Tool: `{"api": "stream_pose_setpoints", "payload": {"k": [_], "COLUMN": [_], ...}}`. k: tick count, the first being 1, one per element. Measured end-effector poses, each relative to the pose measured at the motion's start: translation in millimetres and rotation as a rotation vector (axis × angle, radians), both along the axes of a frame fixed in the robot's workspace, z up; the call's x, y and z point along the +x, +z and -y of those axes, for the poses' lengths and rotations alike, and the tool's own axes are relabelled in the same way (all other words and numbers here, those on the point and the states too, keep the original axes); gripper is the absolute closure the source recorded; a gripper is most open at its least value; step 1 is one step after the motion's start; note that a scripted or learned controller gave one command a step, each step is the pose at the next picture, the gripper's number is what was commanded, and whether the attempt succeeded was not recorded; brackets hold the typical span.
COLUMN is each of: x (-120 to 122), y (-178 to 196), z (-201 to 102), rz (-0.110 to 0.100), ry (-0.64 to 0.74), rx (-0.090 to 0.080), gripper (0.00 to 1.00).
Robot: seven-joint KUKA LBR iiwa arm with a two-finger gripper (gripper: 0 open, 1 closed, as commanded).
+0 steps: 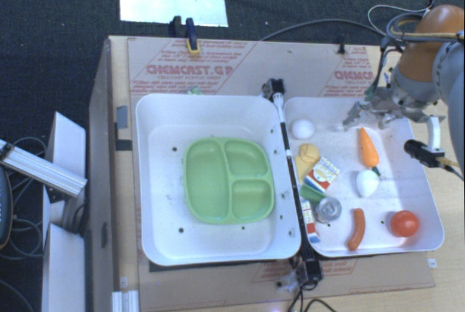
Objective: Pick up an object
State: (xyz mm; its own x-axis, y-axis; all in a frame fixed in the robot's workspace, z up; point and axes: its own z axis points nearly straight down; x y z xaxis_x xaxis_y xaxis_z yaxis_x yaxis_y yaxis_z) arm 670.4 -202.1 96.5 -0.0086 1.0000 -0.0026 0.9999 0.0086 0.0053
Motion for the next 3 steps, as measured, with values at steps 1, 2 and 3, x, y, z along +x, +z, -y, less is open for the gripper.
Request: {"api": "stream_pose_setpoints", "payload": {"k": [1, 2, 3], "x": [0, 1, 1], "y": [-10, 2, 1], "z": [3, 3, 3], "rz": [-0.004, 0.003, 0.002], "ry": [-0.004, -0.001, 0.000], "rx": [0.004, 0.000, 0.000], "gripper": [0.00, 1.00, 0.00]}}
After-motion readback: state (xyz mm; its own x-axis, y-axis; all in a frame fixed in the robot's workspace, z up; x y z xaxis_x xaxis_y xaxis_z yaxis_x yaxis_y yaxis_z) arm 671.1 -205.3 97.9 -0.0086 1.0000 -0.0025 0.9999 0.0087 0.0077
